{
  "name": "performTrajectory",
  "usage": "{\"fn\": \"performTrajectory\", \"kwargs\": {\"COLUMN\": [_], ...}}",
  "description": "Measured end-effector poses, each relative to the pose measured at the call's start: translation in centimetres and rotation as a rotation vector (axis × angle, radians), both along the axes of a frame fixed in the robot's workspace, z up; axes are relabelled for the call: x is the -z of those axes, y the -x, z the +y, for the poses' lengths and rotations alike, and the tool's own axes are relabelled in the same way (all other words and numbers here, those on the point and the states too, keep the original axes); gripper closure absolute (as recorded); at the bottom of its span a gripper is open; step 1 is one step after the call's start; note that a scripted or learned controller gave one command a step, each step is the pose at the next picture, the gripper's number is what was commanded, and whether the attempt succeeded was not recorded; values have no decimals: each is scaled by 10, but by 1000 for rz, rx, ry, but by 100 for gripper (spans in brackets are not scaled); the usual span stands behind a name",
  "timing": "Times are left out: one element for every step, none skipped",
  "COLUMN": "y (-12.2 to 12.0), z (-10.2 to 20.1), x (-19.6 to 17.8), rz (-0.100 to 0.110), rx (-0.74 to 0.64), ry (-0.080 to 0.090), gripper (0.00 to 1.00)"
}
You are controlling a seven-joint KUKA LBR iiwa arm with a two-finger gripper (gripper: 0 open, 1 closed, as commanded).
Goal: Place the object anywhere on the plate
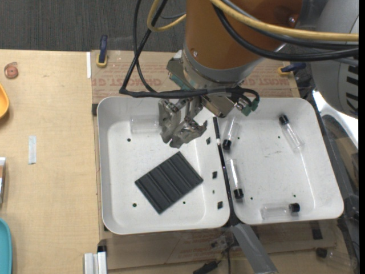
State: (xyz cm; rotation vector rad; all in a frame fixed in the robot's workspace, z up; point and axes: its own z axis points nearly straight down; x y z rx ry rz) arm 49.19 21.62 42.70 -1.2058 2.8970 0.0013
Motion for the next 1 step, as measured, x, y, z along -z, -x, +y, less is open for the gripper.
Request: {"fn": "performTrajectory", "kwargs": {"y": [-50], "z": [4], "x": [25], "rz": [0], "rx": [-108], "ry": [0], "gripper": [100]}}
